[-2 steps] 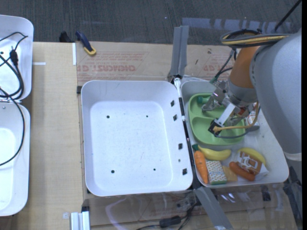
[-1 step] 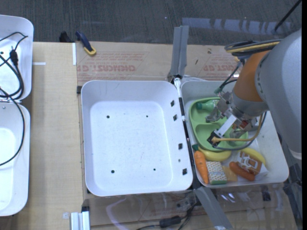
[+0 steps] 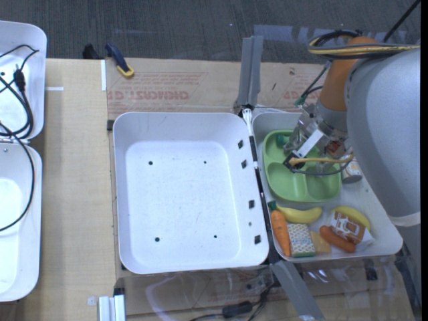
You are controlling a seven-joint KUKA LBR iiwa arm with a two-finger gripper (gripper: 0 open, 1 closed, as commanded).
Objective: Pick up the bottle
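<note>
Brightness: even, fairly bright, diffuse light from above.
Shadows: soft and faint; a slight one inside the left bin (image 3: pixel 184 192) along its walls.
Glare: the white bin floor is nearly washed out; mild sheen on the arm (image 3: pixel 388 132).
Focus: arm casing soft and blurred; counter (image 3: pixel 73 179) fairly sharp.
Grain: slight noise on the dark floor (image 3: pixel 200 12).

You've got a wooden bench (image 3: pixel 73 179) with two white bins, left bin (image 3: pixel 127 199) and right bin (image 3: pixel 381 236), sitting side by side.
</note>
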